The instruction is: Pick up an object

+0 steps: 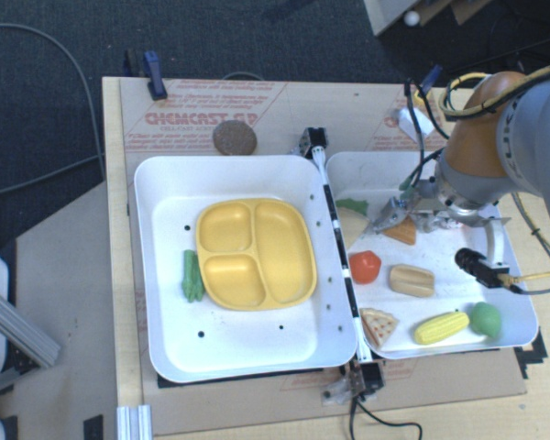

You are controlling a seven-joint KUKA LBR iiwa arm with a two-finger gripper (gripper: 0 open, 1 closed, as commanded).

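Orange wedge (402,233): lying in the right bin (522,333), upper part, touching or just under the metal tips of the gripper (396,214). Gripper reaching in from the right on the grey arm (532,136), orange band (481,131) above the wrist, fingers pointing left and down toward the wedge. Cannot tell how far apart the fingers stand, nor whether anything sits between them; tips too small and cluttered to read. Wedge seemingly resting on the bin floor, its upper edge partly hidden by the fingertips.

Elsewhere in the right bin: green leaf-like piece (353,206) just left of the gripper, near the bin's dividing wall; red tomato (365,266) below the wedge; tan bread roll (412,280) to the tomato's right; triangular cracker-like slice (379,325) at the lower left corner; yellow corn cob (441,327) beside it; green round fruit (485,320) touching the corn's right end. Black cable end (477,266) hanging over the bin's right side.

Left bin (165,337): yellow divided plate (255,253) near the middle, green pea pod (193,276) just beside the plate's left edge. Brown disc (235,138) on the bench (128,200) above the left bin.
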